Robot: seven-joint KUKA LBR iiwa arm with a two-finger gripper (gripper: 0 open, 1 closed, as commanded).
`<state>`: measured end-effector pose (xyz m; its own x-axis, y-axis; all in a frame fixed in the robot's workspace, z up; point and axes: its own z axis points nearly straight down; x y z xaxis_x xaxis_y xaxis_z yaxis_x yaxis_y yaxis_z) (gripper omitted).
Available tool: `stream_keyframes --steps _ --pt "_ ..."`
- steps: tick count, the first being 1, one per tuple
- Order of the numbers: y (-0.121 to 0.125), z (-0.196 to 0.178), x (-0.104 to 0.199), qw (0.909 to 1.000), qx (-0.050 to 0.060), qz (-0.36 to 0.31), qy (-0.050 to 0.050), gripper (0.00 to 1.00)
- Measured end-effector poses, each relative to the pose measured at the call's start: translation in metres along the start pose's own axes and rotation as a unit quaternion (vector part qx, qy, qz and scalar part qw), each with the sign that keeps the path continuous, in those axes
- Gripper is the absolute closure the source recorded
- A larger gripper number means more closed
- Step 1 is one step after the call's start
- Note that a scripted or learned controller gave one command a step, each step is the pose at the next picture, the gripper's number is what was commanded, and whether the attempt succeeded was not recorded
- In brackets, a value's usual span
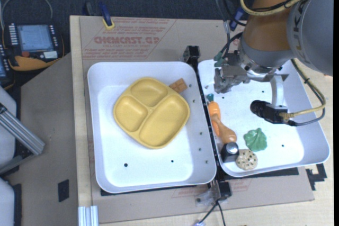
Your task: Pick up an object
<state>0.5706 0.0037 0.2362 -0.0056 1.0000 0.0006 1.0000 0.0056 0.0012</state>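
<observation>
My gripper (223,84) hangs over the upper left part of the right bin (296,145), close to the wall between the two bins. Just below it lies an orange carrot-shaped toy (216,118), pointing down the bin's left side. A small teal piece (210,97) sits at the carrot's upper end. Further down the right bin are a green leafy toy (256,138), a speckled cookie (246,159) and a small black and silver round thing (230,150). Nothing shows in the gripper's grasp.
The left bin (106,156) holds a yellow divided plate (151,112), with a small brown block (178,85) at the plate's upper right edge. The arm's grey and orange body covers the right bin's upper part. A black clamp (191,53) sits above the bins' shared wall.
</observation>
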Motion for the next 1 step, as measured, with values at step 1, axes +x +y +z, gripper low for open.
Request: stream_keyframes --steps 1 --pt "-0.0061 -0.0037 0.0535 1.0000 0.000 0.000 0.000 1.00"
